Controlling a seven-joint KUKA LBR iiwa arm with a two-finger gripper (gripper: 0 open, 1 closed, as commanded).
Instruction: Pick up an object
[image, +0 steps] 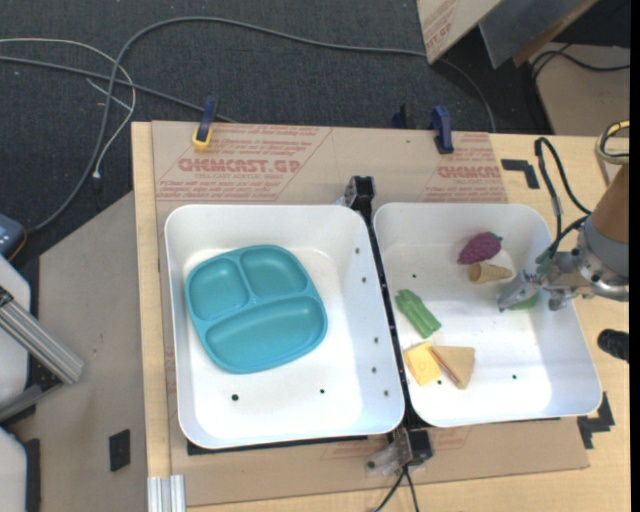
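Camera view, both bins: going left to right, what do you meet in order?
Teal divided plate → green piece → yellow and tan sandwich piece → purple grapes → gripper.

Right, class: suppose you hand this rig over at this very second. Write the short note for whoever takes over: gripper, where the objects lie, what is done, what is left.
Gripper: low over the right bin, near its right wall; nothing visibly held.
Objects in the right bin: purple grape bunch and a beige cone-like piece just left of the gripper; green piece near the left wall; yellow block touching a tan wedge toward the front.
Left bin: teal divided plate.
Done: arm is in the bin, no pick seen.
Left: grasp an object and lift it, probably the nearby cone or grapes.
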